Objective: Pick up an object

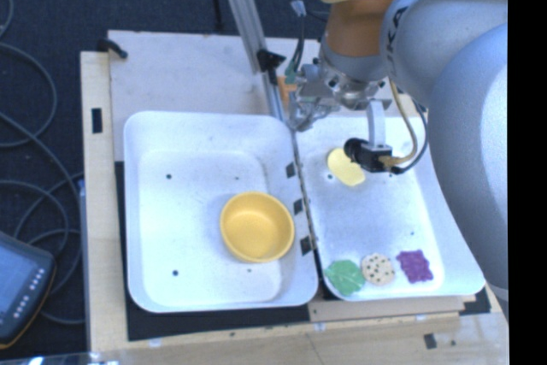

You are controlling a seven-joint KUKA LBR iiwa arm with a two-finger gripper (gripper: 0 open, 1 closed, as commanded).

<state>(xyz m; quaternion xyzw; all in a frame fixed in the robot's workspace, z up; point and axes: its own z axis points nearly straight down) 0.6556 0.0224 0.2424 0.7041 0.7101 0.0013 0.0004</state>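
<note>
One pale yellow flat piece [345, 167], right bin [427, 222].

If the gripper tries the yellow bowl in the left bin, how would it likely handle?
The yellow bowl looks like thin moulded plastic, so probably light and stiff. It sits upright on its base, so a push would likely slide it rather than roll it. Its smooth, rounded rim may slip from narrow fingers.

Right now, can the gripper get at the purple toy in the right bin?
Probably yes. The purple toy lies exposed at the near edge, with only the cookie close beside it; the gripper is over the far end.
</note>
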